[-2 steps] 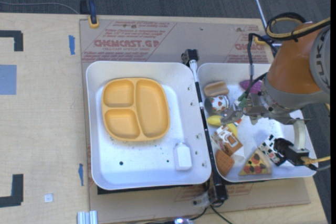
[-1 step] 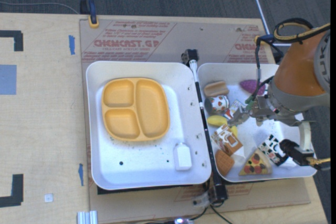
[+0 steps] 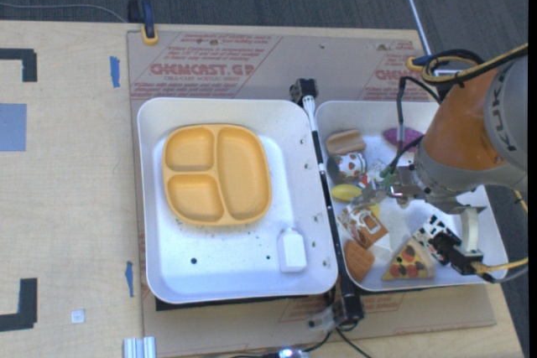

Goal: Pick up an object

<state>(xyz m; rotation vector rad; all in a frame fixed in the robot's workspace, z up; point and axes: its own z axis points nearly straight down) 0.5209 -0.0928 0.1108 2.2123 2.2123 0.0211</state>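
Camera view from above takes in the bench [image 3: 67,205], a pale wooden top with a brown cardboard sheet [image 3: 252,67] lying under two shallow white bins. Biggest of the pair is the left bin [image 3: 155,205], and in it sits a yellow plate with three compartments [image 3: 217,174], flat and toward the far left corner; a small white block [image 3: 292,250] lies near the front right corner, well apart from the plate. A few dark specks dot the floor between them.

Over the right bin [image 3: 495,243] the arm [image 3: 474,134] leans in, its orange band bulking across the far side and hiding much of what lies beneath. Down at its end the gripper [image 3: 382,183] hangs low among the toy food, but whether it is wide, narrow or holding anything I cannot tell. Around it sit a brown and white bun-like piece [image 3: 345,140], a yellow piece [image 3: 345,192] just beside the tool, a pizza slice [image 3: 409,262] at the front, and a brown cookie-like piece [image 3: 358,260] touching the front left wall. A purple piece [image 3: 394,134] peeks out beside the arm, mostly covered. Several small printed pieces in the middle are too jumbled to name.
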